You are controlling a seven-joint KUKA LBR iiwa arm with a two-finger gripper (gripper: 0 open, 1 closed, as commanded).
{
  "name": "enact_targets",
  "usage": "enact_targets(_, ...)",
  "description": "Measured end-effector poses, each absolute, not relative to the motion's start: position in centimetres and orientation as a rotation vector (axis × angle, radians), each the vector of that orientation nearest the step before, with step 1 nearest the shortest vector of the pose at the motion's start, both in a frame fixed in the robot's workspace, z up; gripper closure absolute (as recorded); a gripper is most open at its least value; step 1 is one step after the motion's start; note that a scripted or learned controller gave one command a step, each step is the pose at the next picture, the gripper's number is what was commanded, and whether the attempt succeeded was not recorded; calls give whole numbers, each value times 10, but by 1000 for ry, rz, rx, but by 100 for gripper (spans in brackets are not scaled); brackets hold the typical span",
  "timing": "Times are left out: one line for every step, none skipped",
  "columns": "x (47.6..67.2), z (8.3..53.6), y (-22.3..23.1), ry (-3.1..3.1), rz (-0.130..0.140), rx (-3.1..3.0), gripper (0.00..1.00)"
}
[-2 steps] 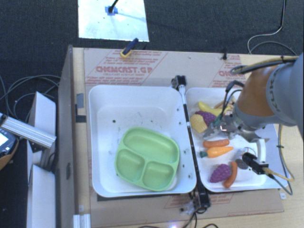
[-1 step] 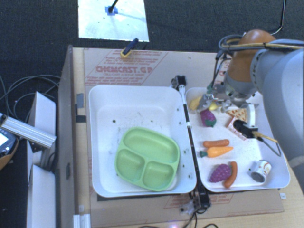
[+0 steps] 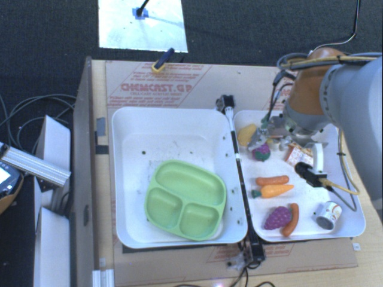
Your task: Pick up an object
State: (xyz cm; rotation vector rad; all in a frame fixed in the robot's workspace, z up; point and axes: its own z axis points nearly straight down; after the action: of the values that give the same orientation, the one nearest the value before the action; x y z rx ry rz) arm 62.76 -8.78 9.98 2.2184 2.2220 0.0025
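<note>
Tool (image 3: pixel 261 137) low at right bin's (image 3: pixel 350 223) far-left corner, over purple toy (image 3: pixel 261 153) (beside yellow piece (image 3: pixel 246 134)); grip state cannot be told.

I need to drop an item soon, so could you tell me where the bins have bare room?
Left bin: bare floor behind and left of the green tray. Right bin: crowded with carrots, grapes and the gripper.

The arm (image 3: pixel 335 88) runs off the right edge, so its base is cut off. Its wrist covers the far part of the right bin (image 3: pixel 353 223) and hides most of a small packet (image 3: pixel 297 155) there. The gripper (image 3: pixel 261 137) is too small and dark to read. At the left edge, a dark device (image 3: pixel 6 181) is cropped.
</note>
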Motion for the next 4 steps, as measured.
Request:
enact_targets(616,84,-83,2222,1,2220,0)
enact_targets(655,82,-86,2230,-14,2231,0)
enact_targets(658,101,-87,2228,-5,2222,0)
enact_targets(626,98,-88,2223,1,2219,0)
